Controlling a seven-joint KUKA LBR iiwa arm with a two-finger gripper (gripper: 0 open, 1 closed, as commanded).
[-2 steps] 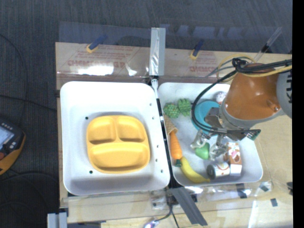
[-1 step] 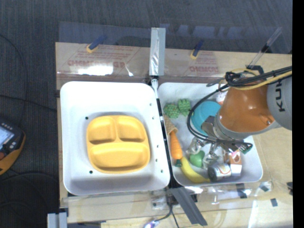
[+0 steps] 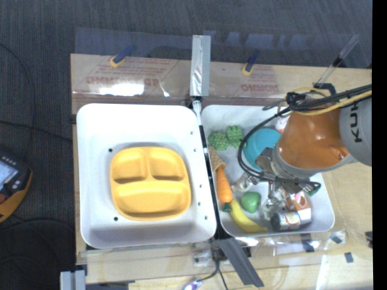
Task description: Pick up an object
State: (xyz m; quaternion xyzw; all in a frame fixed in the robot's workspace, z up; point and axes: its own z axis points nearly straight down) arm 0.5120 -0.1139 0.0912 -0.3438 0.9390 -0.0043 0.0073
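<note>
My gripper [image 3: 275,201] hangs low in the right bin [image 3: 328,217], under the arm's orange band [image 3: 311,139]. It sits between a green round fruit [image 3: 250,201] on its left and a silver can [image 3: 289,219] on its right. A yellow banana [image 3: 245,220] lies just below the fruit, near the bin's front. An orange carrot [image 3: 224,185] lies along the bin's left wall. A teal bowl [image 3: 262,145] is partly hidden behind the arm. Two green bumpy pieces [image 3: 225,138] rest at the bin's back left.
The left bin [image 3: 91,162] holds a yellow divided tray [image 3: 149,182] in its middle. A metal bracket [image 3: 200,65] stands behind the gap between the bins. Black and yellow cables [image 3: 329,98] run from the arm toward the right.
</note>
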